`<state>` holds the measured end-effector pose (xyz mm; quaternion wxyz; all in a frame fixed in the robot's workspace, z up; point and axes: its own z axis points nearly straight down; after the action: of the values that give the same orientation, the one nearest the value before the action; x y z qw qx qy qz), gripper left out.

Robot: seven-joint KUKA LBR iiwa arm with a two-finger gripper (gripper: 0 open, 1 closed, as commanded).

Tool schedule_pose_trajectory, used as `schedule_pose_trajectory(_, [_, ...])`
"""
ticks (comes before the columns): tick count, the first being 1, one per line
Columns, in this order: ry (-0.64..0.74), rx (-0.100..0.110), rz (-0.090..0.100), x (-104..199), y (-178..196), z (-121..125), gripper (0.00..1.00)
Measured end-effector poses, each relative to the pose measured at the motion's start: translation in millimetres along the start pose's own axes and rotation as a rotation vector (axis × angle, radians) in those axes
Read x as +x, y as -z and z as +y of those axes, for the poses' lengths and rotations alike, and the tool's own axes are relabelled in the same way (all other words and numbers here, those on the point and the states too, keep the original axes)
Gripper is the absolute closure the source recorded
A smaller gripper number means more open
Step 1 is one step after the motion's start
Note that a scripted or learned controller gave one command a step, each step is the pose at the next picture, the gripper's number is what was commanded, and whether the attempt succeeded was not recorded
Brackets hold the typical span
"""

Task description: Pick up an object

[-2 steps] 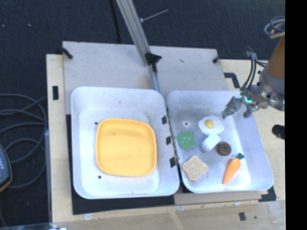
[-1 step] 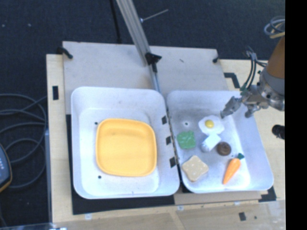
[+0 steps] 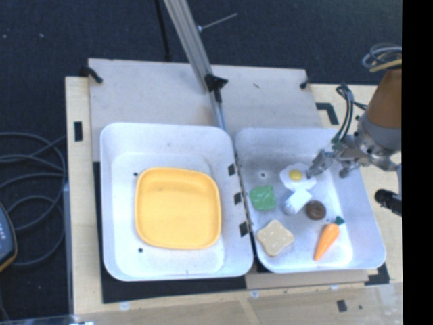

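Note:
My gripper hangs over the upper right part of the right bin, open, with nothing between its fingers. Just left of its left finger lies a white fried egg toy with a yellow yolk. Below the egg sit a small white object and a round brown piece. A green piece rests near the bin's left wall. A tan slice of bread and an orange carrot lie along the front.
The left bin holds a square yellow plate. A metal pole slants up from between the bins at the back. The arm's orange band is at the right edge.

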<state>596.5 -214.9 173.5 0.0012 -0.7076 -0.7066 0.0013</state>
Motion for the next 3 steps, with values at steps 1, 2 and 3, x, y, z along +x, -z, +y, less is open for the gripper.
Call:
schedule_pose_trajectory(1, [0.001,0.000,0.001,9.3,-52.7,-4.1,0.00])
schedule_pose_trajectory(2, [0.001,-0.004,-0.001,8.8,-73.0,-4.0,0.00])
schedule_pose_trajectory(3, [0.000,-0.006,0.000,8.5,-61.9,-3.6,1.00])
